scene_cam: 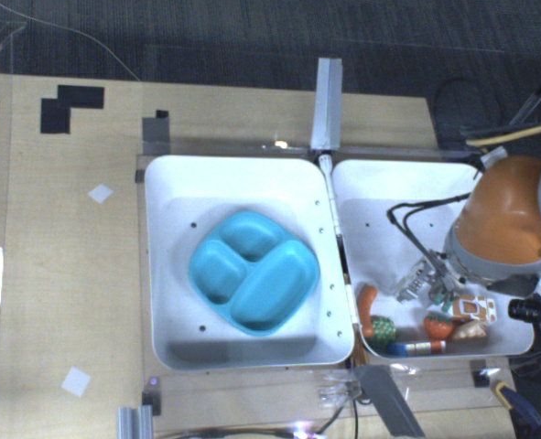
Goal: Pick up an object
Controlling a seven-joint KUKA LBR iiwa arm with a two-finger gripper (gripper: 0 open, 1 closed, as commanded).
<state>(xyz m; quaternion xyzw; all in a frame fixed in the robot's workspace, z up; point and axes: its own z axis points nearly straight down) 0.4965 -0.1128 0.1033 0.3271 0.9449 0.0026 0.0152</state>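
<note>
My gripper point(423, 286) hangs low in the right bin point(380, 199), just above a cluster of small objects along the bin's front wall. An orange carrot-shaped piece point(367, 304) lies to its left, with a green item point(382, 326) below that. A blue and red marker point(415, 347) lies along the front edge. An orange and green toy point(438, 325), a white and orange carton point(474, 310) and a tan piece point(469, 332) lie to the right of the gripper. The grey arm with its orange band point(506, 218) covers the bin's right side.
The left bin point(174, 199) holds a blue three-compartment tray point(252, 271). A metal divider rail point(336, 245) separates the two bins. A black cable point(421, 210) loops over the right bin's floor.
</note>
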